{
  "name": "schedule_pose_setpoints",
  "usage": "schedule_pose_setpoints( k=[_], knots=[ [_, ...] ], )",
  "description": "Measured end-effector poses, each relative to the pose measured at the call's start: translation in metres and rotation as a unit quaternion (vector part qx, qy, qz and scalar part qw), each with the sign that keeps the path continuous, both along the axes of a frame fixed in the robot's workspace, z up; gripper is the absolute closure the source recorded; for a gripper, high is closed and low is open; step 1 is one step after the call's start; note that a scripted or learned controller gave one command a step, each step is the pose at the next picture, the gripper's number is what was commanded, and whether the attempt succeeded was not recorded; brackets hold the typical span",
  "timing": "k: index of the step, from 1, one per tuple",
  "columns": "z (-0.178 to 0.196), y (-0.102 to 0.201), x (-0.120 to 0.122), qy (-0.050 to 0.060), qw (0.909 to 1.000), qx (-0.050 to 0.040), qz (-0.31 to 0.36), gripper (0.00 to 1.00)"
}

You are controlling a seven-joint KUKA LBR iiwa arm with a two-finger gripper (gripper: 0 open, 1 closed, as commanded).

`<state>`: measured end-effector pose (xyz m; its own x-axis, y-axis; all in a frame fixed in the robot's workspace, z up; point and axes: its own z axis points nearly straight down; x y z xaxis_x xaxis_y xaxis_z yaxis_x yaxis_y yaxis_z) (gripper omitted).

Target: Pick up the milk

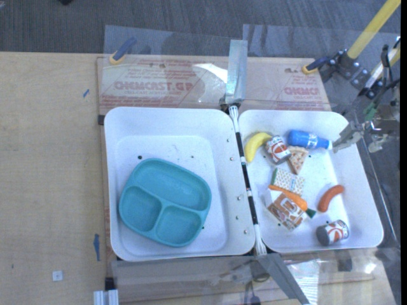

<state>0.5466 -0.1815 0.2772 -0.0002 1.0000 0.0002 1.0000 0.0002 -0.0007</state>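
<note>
The small white and orange-brown milk carton [285, 211] lies on its side in the right white bin [369, 234], down-left of the end effector [358, 133] at the bin's far right rim. An orange carrot [287, 196] touches the carton's end-effector side. Whether the end effector is apart or together, I cannot tell.

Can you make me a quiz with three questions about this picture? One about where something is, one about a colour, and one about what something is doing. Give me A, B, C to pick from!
1. Where is the banana?
A. in the right bin
B. on the tray
C. on the floor

2. What colour is the tray in the left bin?
A. red
B. light blue
C. yellow

3. How is the blue bottle sitting?
A. standing up
B. lying on its side
C. stuck between fingers

Answers: 1 A, it lies by the right bin's left wall. 2 B, it is plainly light blue. 3 B, it lies flat along the bin floor.
</note>
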Motion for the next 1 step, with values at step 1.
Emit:
schedule_pose_setpoints(
  k=[1],
  knots=[
    [-0.1277, 0.0363, 0.058, 0.0, 0.9997, 0.0, -0.023, 0.0]
  ],
)
